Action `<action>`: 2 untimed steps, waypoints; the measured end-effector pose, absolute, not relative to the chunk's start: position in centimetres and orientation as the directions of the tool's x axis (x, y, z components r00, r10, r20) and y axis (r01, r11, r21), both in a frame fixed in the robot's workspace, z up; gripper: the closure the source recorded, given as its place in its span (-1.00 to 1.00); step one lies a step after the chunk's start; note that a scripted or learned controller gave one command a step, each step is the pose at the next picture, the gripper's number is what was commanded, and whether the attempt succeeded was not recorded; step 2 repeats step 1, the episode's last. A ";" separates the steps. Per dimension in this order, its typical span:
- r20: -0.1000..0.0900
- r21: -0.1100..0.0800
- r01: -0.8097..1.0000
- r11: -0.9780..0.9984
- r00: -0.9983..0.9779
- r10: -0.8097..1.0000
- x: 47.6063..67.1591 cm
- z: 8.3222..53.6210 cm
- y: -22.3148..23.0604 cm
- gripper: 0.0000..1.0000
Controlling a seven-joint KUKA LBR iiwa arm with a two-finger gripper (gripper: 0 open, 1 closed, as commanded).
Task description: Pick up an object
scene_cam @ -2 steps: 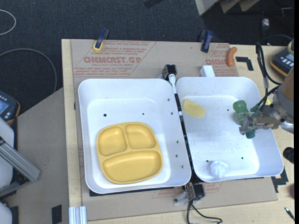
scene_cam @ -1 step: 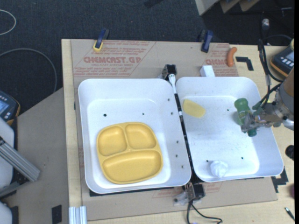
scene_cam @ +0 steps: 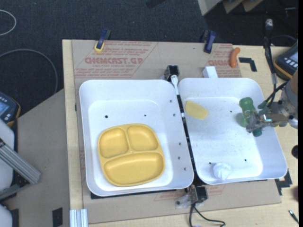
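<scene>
The claw [scene_cam: 258, 122] is a small grey metal block with dark parts. Behind it sits a pale grey wrist [scene_cam: 289, 94], with thin black cables [scene_cam: 271, 65] running upward.

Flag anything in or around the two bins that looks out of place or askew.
One oddity: a small orange object lies outside the bins, on the brown board behind the right bin. Inside, the yellow divided tray sits slightly skewed in the left bin. Nothing looks spilled or broken.
</scene>
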State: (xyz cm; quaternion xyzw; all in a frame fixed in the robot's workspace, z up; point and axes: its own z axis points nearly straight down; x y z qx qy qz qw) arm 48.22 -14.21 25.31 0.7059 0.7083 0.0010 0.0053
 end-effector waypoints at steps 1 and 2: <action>-0.008 0.011 1.000 0.004 -0.004 1.000 48.3 26.3 -14.2 1.00; -0.008 0.011 1.000 0.004 -0.004 1.000 48.3 26.3 -14.2 1.00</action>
